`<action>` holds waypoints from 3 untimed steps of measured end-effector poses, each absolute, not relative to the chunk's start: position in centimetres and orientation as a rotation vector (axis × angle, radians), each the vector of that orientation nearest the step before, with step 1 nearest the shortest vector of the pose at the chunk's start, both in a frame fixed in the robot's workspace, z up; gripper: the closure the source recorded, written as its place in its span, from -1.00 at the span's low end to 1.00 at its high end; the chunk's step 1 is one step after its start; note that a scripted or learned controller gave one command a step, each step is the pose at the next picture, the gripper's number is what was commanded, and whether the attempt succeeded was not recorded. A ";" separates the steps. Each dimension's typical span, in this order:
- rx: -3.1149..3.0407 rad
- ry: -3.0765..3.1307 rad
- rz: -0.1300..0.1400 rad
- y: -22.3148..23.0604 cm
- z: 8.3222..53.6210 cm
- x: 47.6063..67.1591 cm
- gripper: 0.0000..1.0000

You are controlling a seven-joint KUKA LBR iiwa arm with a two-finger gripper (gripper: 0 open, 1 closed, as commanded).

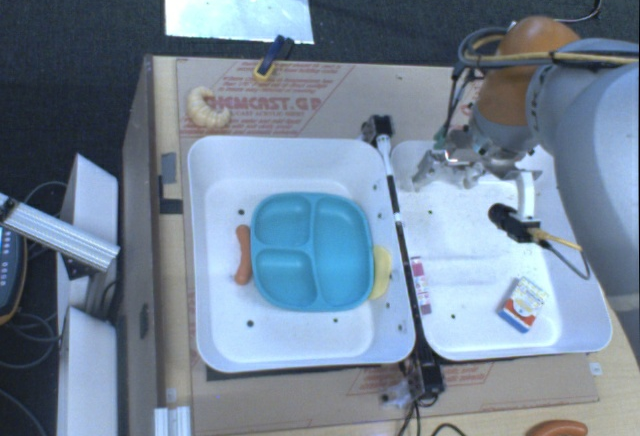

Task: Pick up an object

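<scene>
While the grey arm (585, 119) comes in from the right edge of the view, it bends down over the far end of the right bin (470, 254), its orange band (520, 64) turned toward the camera above the wrist. At the end of the arm, the gripper (452, 167) hangs low by that bin's far left corner, close to the black divider strip (398, 224) that runs between the two bins. The metal parts of the gripper blur into one another against the white floor, so I cannot tell whether it is spread or closed, nor whether it touches the floor. Of the things that could be picked up, a small carton (524, 304) in blue, white and orange lies tilted in the near right part of the same bin, well apart from the gripper. A pink-and-white packet (417, 284) lies along the bin's left wall, just beside the divider. The left bin (215, 324) holds a blue divided plate (310, 251) in its middle, with an orange sausage (242, 254) lying lengthwise just to its left. A yellow piece (382, 271) peeks out from under the plate's right edge; what it is cannot be made out. On the cardboard (330, 89) beyond the bins lie a pale ridged toy (208, 107) and a yellow-and-black tool (272, 57).
</scene>
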State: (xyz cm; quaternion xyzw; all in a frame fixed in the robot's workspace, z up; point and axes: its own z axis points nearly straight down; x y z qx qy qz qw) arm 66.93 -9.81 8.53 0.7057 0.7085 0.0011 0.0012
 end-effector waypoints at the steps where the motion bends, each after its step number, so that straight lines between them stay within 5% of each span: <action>1: 2.215 2.225 0.003 -8.3 8.5 66.9 -1.00; 3: 2.216 2.224 0.002 -8.8 8.5 66.9 -1.00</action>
